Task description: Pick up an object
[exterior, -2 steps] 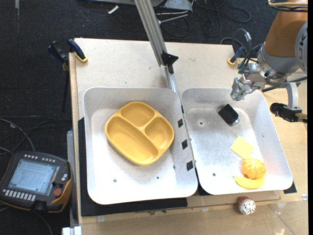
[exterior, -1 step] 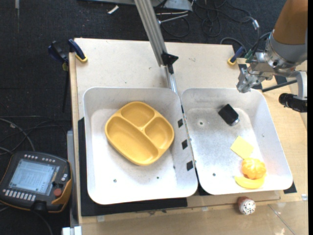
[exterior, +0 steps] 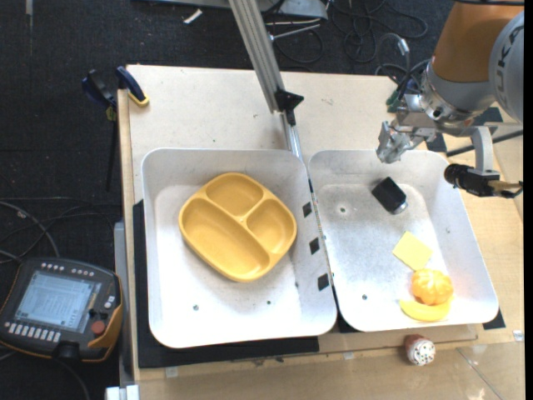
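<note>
Arm at upper right, hand [exterior: 391,150] hovering over the right bin [exterior: 466,232]

The hand hangs at the far edge of the right bin, just above a small black block [exterior: 389,195] on the bin floor; whether it is released or clenched cannot be told, and nothing is visible in its grasp. Lower right of that bin: a pale yellow square [exterior: 411,251], an orange fruit [exterior: 432,287] and a yellow banana shape [exterior: 425,311] touching it. The left bin [exterior: 166,307] carries a yellow divided plate [exterior: 238,224]. A teach pendant [exterior: 58,307] lies at lower left, off the tabletop [exterior: 200,107]; no writing is legible
</note>
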Controlling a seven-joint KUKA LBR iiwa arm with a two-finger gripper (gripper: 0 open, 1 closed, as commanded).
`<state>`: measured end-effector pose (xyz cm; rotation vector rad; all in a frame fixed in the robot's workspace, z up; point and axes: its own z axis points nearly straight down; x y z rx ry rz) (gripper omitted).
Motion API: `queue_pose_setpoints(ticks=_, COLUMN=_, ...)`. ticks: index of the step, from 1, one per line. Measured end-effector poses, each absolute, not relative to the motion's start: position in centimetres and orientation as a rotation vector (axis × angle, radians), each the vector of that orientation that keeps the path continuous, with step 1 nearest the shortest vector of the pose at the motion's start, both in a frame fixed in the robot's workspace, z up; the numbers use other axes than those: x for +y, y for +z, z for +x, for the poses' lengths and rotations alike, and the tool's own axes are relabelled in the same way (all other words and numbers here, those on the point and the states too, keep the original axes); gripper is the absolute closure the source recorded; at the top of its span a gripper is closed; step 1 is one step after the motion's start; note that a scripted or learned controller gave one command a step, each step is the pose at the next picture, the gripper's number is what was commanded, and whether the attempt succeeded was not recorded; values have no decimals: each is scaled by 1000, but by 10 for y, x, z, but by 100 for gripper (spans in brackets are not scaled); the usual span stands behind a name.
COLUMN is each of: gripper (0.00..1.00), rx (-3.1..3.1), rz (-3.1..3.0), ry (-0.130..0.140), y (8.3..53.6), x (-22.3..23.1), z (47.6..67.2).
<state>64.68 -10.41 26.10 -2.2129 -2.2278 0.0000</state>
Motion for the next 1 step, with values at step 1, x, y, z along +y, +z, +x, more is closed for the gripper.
queue_pose_setpoints(ticks=1, gripper=100, rx=-2228, rz=-2213, ry=0, y=262, x=-56, z=641)
